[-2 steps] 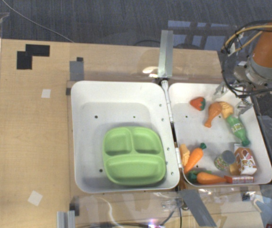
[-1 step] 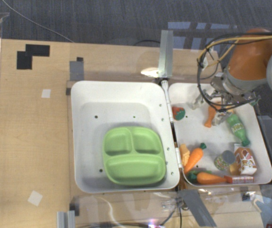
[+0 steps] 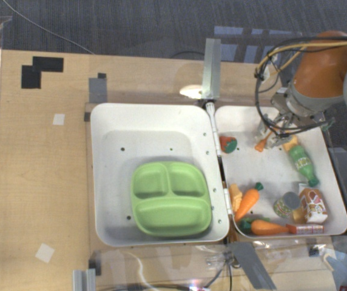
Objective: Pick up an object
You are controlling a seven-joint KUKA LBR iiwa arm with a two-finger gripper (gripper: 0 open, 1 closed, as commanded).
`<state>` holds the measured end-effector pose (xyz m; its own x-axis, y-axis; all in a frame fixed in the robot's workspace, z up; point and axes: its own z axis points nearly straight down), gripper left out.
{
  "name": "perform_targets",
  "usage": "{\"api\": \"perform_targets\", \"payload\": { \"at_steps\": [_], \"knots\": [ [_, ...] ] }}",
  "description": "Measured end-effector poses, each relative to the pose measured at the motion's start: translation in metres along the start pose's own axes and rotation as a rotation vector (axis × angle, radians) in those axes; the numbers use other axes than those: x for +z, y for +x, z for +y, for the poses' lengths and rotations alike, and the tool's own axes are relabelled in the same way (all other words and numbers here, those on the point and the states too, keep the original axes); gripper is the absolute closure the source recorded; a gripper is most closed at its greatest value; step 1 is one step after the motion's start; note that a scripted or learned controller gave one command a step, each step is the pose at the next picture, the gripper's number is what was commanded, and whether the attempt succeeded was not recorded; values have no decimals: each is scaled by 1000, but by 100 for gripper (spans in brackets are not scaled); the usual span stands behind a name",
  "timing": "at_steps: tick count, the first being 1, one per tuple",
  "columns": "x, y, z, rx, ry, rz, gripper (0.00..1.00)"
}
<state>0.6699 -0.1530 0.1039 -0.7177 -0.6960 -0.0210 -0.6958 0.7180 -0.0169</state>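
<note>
Arm: I saw the arm [image 3: 328, 71] reaching in from the right, wrist above the far part of the right bin [image 3: 338, 180].
Gripper: the gripper [image 3: 272, 133] hung low over that bin's far end, near the back wall.
Gripper state: I could not tell how far it was open; cables and the wrist hid the tips.
Hold: I saw nothing between the tips, so I logged no grasp.
Nearest thing: a small orange piece [image 3: 261, 144] lay just beside the gripper, toward the divider. I could not tell whether they touched.
Its axis: it was too small to be sure; the long axis seemed to run diagonally, far end toward the gripper.
Other candidates: a green bottle [image 3: 301, 162] lay close by, long axis slanting from the back wall toward the near right corner. A red-and-green piece [image 3: 227, 143] sat by the divider. Two carrots [image 3: 248, 202] lay at the near end.
Left bin: a green tray [image 3: 171, 197] lay flat in the left bin [image 3: 110, 162].
Progress: I judged the pick not yet made; every thing rested on a bin floor.
Remaining: close on one thing, lift it clear.
</note>
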Motion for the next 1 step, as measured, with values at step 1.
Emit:
{"api": "perform_targets", "payload": {
  "at_steps": [1],
  "knots": [
    [-125, -28, 18, 182, 1, 4, 100]
  ]
}}
